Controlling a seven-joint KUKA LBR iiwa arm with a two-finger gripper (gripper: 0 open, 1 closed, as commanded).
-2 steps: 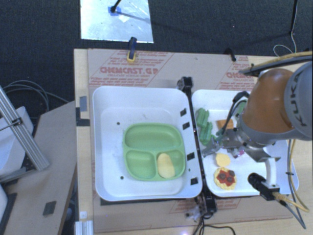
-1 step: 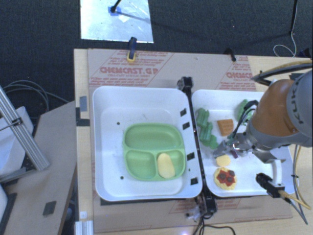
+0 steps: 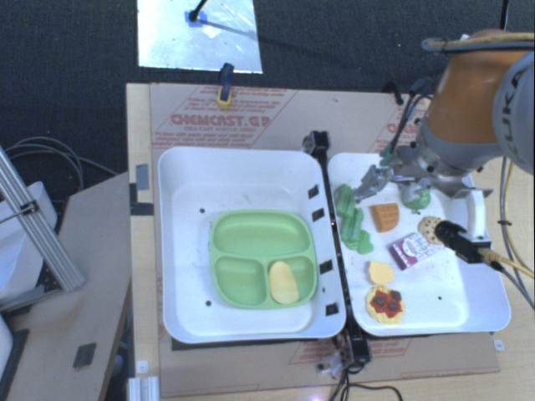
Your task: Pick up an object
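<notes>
Over the right bin, upper middle of the frame, you see the gripper hanging beside a green pea-pod toy, which lies just below-left of it; whether it's open, you cannot tell. Two white bins; one green tray in the left bin.

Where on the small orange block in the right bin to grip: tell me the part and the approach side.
Grip the small orange block across its two opposite flat sides, coming straight down from above. It lies flat on the right white bin floor, with bare floor around it; the green toy pieces sit a little apart on its left, so fingers probably fit.
</notes>
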